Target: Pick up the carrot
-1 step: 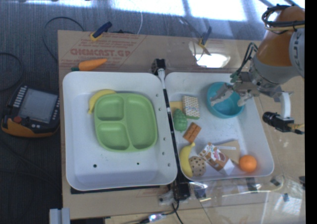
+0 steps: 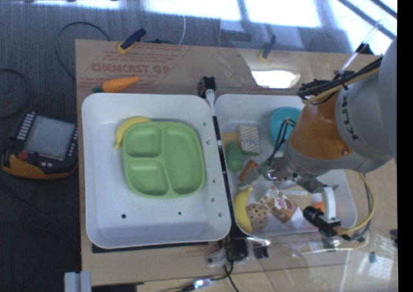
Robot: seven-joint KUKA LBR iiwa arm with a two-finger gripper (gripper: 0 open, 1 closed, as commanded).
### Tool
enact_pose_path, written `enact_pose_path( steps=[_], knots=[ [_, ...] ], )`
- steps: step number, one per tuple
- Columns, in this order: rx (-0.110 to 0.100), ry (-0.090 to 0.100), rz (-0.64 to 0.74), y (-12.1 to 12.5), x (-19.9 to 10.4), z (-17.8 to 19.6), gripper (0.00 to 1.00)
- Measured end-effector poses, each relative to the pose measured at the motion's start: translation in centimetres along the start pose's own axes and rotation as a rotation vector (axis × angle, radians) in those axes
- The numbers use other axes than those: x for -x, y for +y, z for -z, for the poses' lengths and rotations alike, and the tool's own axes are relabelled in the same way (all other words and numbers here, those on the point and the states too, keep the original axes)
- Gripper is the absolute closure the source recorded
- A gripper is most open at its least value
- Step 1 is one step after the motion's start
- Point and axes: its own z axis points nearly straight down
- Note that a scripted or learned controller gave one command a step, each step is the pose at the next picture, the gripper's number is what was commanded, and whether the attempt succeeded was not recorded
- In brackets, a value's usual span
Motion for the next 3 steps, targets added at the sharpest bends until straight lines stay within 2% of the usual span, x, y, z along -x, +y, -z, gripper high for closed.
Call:
enact_pose_path(
  steps=[1, 2, 3],
  knots=[
    [-0.004, 0.000, 0.209, 9.5, 3.4, 7.6, 0.00],
    [-0.019, 0.007, 0.234, -2.9, 2.5, 7.1, 0.00],
    [-0.007, -0.002, 0.446, -1.0, 13.2, 13.9, 0.00]
  ],
)
